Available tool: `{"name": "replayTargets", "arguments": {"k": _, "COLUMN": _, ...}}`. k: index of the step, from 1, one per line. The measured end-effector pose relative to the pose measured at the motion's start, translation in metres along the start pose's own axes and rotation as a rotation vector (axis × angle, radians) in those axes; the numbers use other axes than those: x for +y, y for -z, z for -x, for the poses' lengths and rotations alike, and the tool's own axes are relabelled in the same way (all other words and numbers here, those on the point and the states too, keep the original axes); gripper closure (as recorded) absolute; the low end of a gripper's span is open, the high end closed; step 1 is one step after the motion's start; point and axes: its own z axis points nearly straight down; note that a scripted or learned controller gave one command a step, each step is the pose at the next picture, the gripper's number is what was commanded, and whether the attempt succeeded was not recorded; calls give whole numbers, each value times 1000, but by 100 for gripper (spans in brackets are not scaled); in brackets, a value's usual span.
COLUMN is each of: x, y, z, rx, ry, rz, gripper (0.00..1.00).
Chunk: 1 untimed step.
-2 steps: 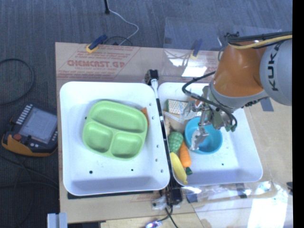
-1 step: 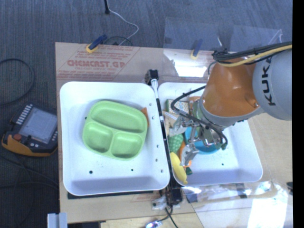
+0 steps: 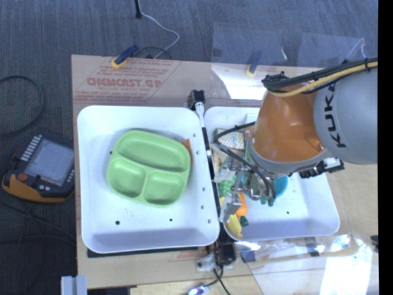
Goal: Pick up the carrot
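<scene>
Carrot [image 3: 242,206] lies in the right bin [image 3: 307,223], just beside the gripper [image 3: 236,196]; its grip cannot be told.

I see a green divided tray [image 3: 149,167] of matt, smooth plastic, two white bins [image 3: 98,226] with a faint plastic sheen, a glossy orange band [image 3: 285,128], and brown cardboard-like board [image 3: 129,82] beneath.

Green divided plate [image 3: 149,168] in left white bin [image 3: 98,226], teach pendant [image 3: 42,168] on carpet beside the bench
</scene>
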Motion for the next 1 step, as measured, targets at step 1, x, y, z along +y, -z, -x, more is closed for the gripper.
{"name": "replayTargets", "arguments": {"k": 1, "x": -48, "y": 0, "z": 3, "rx": -2, "ry": 302, "rz": -2, "gripper": 0}}
